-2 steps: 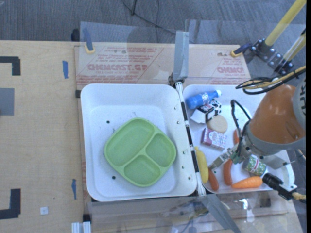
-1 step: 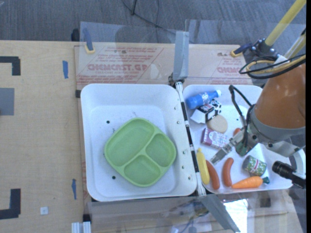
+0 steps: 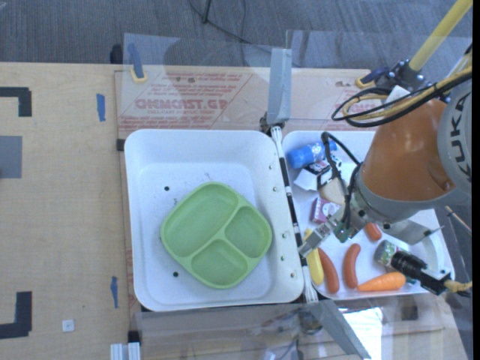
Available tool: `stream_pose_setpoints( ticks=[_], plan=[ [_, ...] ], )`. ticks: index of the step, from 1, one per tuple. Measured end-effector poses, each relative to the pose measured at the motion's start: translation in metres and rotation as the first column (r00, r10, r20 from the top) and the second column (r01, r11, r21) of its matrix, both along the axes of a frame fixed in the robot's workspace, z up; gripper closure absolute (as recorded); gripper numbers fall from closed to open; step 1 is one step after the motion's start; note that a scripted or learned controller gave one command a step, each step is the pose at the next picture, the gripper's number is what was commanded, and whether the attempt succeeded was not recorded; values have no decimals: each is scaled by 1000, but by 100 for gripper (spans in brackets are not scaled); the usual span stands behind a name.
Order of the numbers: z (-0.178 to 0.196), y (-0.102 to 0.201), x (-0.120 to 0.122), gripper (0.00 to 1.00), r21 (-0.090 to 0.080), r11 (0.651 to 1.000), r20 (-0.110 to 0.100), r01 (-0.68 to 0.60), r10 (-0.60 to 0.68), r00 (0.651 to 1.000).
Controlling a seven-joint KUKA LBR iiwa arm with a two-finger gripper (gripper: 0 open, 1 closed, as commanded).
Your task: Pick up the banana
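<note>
The arm [image 3: 409, 156], grey with an orange band above the wrist, is reaching in from the right and hanging over the right-hand bin [image 3: 442, 257]. Its gripper [image 3: 316, 240] is sitting low at the bin's left wall, just above the banana [image 3: 316, 266]. Whether the fingers are released or clenched cannot be told from this angle; nothing is showing between them.

The banana is lying in the front left corner of the right-hand bin, roughly lengthwise along the wall, its upper end close under the gripper. Just beside it on the right a red sausage-shaped item [image 3: 350, 265] is lying nearly parallel. A carrot [image 3: 382, 282] is resting near the front wall, to the right of that item. A blue object [image 3: 305, 156] is lying at the far left of the same bin, near the back.

The left-hand bin [image 3: 150, 163] is holding a green divided plate [image 3: 216, 235], which is lying flat and slightly turned, well apart from the gripper.
</note>
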State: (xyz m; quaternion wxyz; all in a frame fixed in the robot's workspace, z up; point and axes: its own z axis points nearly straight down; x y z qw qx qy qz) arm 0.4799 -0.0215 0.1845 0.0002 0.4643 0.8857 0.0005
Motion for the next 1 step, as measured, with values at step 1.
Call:
stream_pose_setpoints(
  ticks=[1],
  plan=[
    [0, 13, 0, 0, 0, 992, 2, 124, -124, 992]
  ],
)
